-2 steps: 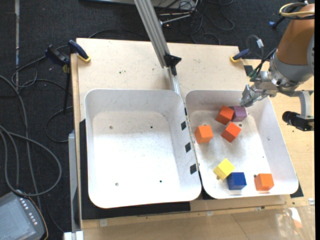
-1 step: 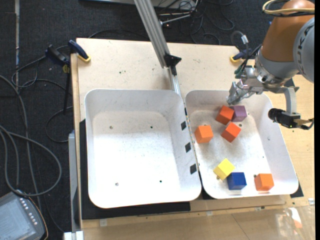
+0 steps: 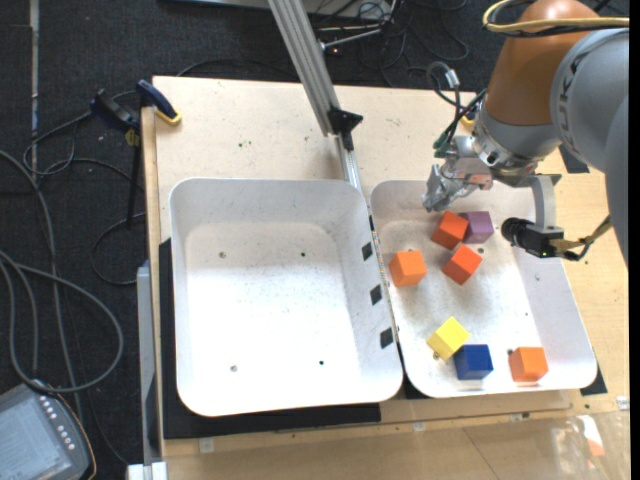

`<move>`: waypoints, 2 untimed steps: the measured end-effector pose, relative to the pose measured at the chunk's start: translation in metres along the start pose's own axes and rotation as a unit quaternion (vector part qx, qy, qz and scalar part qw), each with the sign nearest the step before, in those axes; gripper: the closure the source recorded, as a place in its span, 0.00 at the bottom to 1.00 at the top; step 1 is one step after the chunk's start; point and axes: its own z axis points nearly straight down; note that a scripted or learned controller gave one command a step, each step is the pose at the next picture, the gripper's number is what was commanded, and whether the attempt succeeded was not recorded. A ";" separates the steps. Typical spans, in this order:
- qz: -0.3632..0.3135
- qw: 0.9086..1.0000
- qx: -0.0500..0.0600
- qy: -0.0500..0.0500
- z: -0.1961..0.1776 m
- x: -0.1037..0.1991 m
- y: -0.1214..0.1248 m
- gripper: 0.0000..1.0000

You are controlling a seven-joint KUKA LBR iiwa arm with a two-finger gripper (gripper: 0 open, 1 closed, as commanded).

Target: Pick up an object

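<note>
red cube (image 3: 450, 229) sits at back of right bin (image 3: 560, 313), touching purple cube (image 3: 480, 226). gripper (image 3: 441, 200) hangs just above-left of it; can't tell if it's released or clenched. nearby: 2nd red cube (image 3: 463, 263), orange cube (image 3: 407, 267). front of bin: yellow cube (image 3: 448, 337), blue cube (image 3: 473, 361), another orange (image 3: 527, 364). left bin (image 3: 200, 208) beside.

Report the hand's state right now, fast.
Hand: low over the right bin, just above-left of an orange-red cube. Open or closed cannot be told. No object seen in it.
</note>
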 end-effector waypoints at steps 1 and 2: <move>0.000 1.000 0.000 0.000 0.005 0.057 0.006 1.00; 0.000 1.000 -0.002 0.000 -0.001 0.100 0.022 1.00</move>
